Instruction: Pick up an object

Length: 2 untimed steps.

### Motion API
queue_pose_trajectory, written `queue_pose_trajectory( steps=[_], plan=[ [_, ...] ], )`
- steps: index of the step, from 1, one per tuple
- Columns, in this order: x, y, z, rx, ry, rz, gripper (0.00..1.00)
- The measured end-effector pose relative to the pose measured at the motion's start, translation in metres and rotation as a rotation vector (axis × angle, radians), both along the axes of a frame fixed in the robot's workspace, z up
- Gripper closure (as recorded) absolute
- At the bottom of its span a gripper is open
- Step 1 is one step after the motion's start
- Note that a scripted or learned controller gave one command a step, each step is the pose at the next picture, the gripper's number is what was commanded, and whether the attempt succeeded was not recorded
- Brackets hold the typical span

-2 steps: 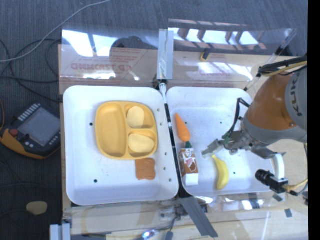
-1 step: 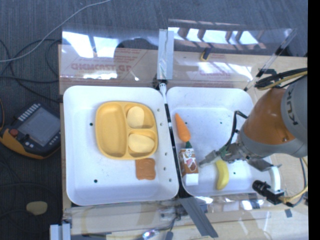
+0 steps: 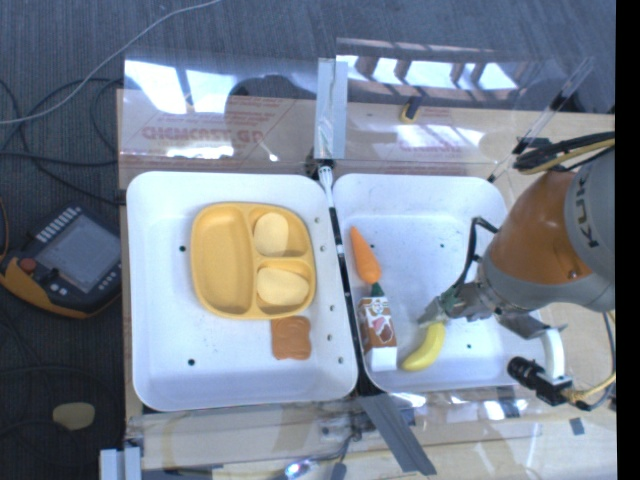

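In the right bin (image 3: pixel 420 208) lie an orange carrot (image 3: pixel 364 255), a small brown-and-white bottle (image 3: pixel 378 322) and a yellow banana (image 3: pixel 425 349). My gripper (image 3: pixel 442 312) hangs low over the right bin, just above the banana's upper end. Nothing shows between its fingers. The orange band of the arm (image 3: pixel 540 238) rises to the right of it.
The left bin (image 3: pixel 160 268) holds a yellow divided tray (image 3: pixel 222 258) with two pale round food pieces (image 3: pixel 271 233) in its compartments, and a brown biscuit-like piece (image 3: pixel 291 338) in front of it. A clear plastic wall (image 3: pixel 330 108) stands behind both bins. A black pendant (image 3: pixel 70 258) lies on the floor left.
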<state>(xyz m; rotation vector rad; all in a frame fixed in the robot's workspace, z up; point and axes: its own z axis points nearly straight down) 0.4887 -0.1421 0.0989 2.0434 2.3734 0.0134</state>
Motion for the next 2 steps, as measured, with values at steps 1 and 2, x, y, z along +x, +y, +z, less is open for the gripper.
queue_pose_trajectory(
  steps=[1, 2],
  plan=[
    [-0.001, 0.027, -0.008, -0.007, -0.003, -0.089, 1.00],
    [0.072, 0.063, 0.085, -0.003, 0.014, -0.060, 1.00]
  ],
)
